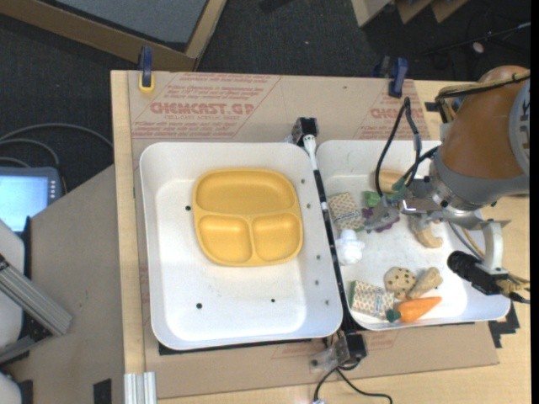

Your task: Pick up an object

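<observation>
Carrot (pixel 418 308) lying near-level, tip right (green top left), fingers (pixel 389 215) above—state beyond telling.

Place: we read this as a robotics lab / test cell, not a home.
Bench: a board (pixel 253 108) w/ printed "CHEMCAST GP" protective film, held by blue clamps (pixel 146 67) at the far edge.
Bins: two white bins (pixel 168 251) screwed side by side, black fittings btwn them.
Arm: industrial arm (pixel 484 141) w/ orange band, loose cables (pixel 389 150) running over the right bin.
Props: toy food, e.g. plastic carrot (pixel 418 308), cookie (pixel 399 279); yellow divided tray (pixel 248 215).
Surroundings: dark carpet, lit screen (pixel 25 200) at left, aluminium extrusion (pixel 34 293) near-left.
</observation>
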`<state>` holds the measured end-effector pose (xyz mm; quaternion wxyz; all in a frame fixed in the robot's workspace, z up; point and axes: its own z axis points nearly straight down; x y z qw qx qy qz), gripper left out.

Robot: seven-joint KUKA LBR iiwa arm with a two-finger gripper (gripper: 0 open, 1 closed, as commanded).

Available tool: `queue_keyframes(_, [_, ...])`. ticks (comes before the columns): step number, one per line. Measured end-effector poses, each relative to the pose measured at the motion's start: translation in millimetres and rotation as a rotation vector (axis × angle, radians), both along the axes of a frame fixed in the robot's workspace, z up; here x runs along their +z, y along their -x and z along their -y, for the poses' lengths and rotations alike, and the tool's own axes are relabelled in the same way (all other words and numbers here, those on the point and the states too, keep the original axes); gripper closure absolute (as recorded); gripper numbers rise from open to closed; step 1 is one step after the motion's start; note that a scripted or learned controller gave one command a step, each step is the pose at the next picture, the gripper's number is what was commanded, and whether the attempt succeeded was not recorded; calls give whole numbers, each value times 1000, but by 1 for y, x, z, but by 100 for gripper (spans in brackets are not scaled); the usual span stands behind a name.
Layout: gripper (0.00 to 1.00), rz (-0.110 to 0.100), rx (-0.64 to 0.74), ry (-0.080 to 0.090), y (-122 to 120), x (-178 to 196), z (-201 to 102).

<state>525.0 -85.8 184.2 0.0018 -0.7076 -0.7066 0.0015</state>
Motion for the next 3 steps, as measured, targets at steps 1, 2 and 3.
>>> queue_keyframes(1, [0, 2, 0, 0, -32, -88, 35])
queue_keyframes(2, [0, 10, 3, 1, -69, -96, 28])
queue_keyframes(3, [100, 8, 1, 1, -67, -88, 28])
